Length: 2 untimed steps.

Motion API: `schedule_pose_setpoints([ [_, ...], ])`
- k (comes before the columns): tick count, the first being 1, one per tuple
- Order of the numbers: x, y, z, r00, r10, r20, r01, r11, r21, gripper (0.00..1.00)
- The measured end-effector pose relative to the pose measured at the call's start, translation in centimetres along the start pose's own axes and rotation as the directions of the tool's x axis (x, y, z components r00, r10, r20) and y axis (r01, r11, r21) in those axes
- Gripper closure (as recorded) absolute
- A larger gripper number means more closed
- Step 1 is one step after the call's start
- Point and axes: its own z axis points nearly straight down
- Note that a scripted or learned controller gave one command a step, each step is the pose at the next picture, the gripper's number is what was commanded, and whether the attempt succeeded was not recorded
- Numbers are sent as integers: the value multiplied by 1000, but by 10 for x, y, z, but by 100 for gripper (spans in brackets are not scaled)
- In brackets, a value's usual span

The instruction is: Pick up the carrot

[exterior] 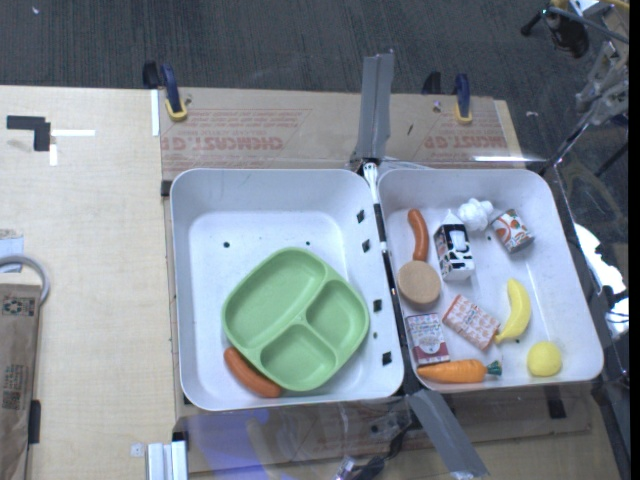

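My arm's gear and cables [585, 28] sit far to the upper right of the green divided plate [295, 318], clear of both bins. I cannot tell whether my claw is open or closed.

The one carrot [458, 371] lies flat to the right of the plate, across the bin walls, at the near edge of the right bin [560, 223]. Two sausages: one [250, 373] touching the plate's lower left rim in the left bin [200, 268], one [418, 233] up right of the plate. Further right of the plate are one banana [515, 311], one lemon [545, 358] and one milk carton [453, 251].
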Motion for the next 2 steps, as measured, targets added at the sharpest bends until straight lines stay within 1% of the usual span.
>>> schedule_pose_setpoints([
  [1, -5, 4, 73, 1000, 6, 3, -6, 1000, 1, 100],
  [2, -29, -22, 43, 1000, 16, 1, -16, 1000, 2, 100],
])
